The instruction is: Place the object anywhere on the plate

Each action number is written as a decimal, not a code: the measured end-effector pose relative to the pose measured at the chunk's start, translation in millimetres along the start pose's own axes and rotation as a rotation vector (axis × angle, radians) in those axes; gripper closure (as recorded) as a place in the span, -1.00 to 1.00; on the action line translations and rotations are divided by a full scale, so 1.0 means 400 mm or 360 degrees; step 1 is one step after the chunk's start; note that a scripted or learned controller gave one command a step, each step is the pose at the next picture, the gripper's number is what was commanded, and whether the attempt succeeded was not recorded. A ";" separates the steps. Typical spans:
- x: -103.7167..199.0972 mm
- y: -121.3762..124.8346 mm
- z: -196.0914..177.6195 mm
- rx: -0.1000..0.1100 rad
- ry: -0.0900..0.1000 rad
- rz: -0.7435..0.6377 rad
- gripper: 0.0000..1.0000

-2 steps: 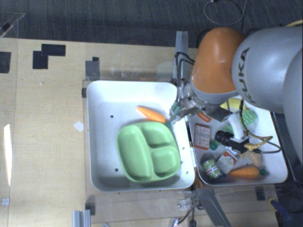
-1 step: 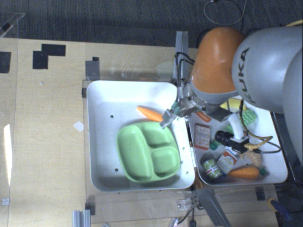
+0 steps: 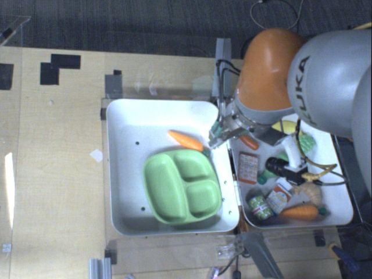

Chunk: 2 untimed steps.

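A green divided plate (image 3: 181, 186) lies in the left white bin (image 3: 125, 156). An orange toy carrot (image 3: 185, 139) rests on the bin floor against the plate's upper rim, pointing up and to the left. My gripper (image 3: 216, 136) hangs by the left bin's right wall, just right of the carrot's thick end and above the plate's upper right corner. I cannot see anything held in it; the wrist and the orange band hide much of it.
The right bin (image 3: 343, 214) holds a red and white packet (image 3: 248, 167), a small can (image 3: 259, 207), a second carrot (image 3: 300, 213), a small carton (image 3: 279, 197) and a yellow and green item (image 3: 297, 133). The arm covers that bin's upper part.
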State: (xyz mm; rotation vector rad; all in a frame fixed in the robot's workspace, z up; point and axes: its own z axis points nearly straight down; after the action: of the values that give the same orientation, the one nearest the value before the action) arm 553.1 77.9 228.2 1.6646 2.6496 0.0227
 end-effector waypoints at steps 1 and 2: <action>0.091 -0.023 -0.108 0.0020 0.0003 0.0105 1.00; 0.217 -0.035 -0.157 0.0022 0.0002 0.0275 1.00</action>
State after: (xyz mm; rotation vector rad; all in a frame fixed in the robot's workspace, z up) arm 501.6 149.4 290.6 1.8932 2.5036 0.0072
